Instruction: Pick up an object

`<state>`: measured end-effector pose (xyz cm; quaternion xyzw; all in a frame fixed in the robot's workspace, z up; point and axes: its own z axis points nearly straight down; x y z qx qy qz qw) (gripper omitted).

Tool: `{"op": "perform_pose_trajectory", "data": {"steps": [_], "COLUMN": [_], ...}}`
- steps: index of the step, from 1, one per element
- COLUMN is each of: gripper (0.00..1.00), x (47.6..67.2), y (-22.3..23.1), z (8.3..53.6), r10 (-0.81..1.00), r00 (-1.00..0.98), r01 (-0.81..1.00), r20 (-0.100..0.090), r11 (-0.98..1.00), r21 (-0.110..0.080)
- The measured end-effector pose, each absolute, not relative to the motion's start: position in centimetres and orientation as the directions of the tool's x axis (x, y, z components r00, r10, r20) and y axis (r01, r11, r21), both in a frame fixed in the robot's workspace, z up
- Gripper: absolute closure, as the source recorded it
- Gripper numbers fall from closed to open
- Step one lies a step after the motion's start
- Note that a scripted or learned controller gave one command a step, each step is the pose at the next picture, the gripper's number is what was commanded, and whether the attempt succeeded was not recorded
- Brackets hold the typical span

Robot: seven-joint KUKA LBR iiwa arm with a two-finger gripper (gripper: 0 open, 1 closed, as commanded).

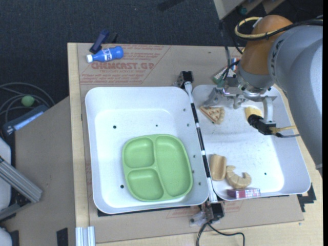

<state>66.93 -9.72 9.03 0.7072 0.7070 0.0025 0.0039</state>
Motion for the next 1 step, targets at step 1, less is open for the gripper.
{"op": "perform_pose_trajectory", "data": {"steps": [1], "gripper": [0.00], "x": [66.91], "y": [-9.36], "z": [8.98], "r10": [1.000], "r00": [0.000], "r01": [1.000], "r20": [-0.004], "r11": [0.000], "r21": [0.008]}}
